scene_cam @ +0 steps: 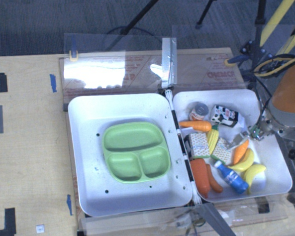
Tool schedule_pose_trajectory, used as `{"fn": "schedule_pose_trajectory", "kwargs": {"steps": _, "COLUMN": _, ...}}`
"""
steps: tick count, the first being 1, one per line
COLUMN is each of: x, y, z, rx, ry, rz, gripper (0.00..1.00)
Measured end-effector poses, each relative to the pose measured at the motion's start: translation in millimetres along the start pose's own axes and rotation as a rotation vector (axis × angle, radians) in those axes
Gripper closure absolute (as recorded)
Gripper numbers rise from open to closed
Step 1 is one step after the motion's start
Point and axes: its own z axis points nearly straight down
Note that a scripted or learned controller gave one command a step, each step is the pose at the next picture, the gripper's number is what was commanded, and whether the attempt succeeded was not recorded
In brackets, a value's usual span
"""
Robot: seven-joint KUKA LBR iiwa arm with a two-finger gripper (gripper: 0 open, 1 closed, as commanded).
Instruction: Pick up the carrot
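Two carrots are lying in the right bin among the clutter: one carrot is resting near the bin's left wall, its tip pointing right beside a corn cob, and a second, smaller carrot is leaning against a banana toward the bin's right side. Neither one is being lifted; both are sitting down among the other items. The tool is hanging low over the right bin, just beside the smaller carrot's upper end, but nothing is showing between its fingers, and whether it is spread or pressed together I cannot tell. Judging from this, the approach is looking mostly done, while the grasp itself and the lift are still remaining. The left bin is holding a green divided tray.
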Motion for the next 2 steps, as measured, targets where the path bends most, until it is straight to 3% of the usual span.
{"fn": "schedule_pose_trajectory", "kwargs": {"steps": 1, "x": -1.1, "y": 1.5, "z": -10.9, "rx": -0.005, "ry": -0.005, "rz": 0.001, "gripper": 1.0}}
{"fn": "schedule_pose_trajectory", "kwargs": {"steps": 2, "x": 38.3, "y": 70.0, "z": -89.5, "rx": 0.009, "ry": -0.006, "rz": -0.119, "gripper": 1.0}}
